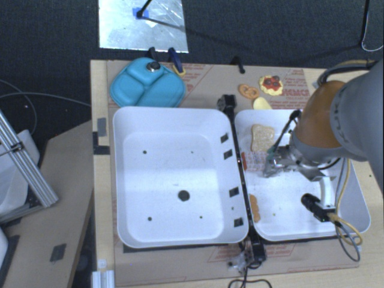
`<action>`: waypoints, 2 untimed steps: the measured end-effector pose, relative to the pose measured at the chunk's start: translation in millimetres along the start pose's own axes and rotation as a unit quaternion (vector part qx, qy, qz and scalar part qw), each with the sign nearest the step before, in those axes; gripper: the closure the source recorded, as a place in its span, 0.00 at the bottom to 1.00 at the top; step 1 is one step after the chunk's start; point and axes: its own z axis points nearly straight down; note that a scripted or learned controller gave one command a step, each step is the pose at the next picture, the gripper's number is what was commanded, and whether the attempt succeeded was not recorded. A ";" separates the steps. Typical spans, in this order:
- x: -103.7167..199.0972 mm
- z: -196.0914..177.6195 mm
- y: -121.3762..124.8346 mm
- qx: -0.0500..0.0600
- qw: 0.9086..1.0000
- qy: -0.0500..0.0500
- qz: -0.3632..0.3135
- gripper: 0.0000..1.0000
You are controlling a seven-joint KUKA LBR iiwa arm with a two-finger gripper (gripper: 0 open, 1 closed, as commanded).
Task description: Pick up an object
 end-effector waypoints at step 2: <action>129.0 -173.4 -67.6 0.001 1.000 0.002 0.001 1.00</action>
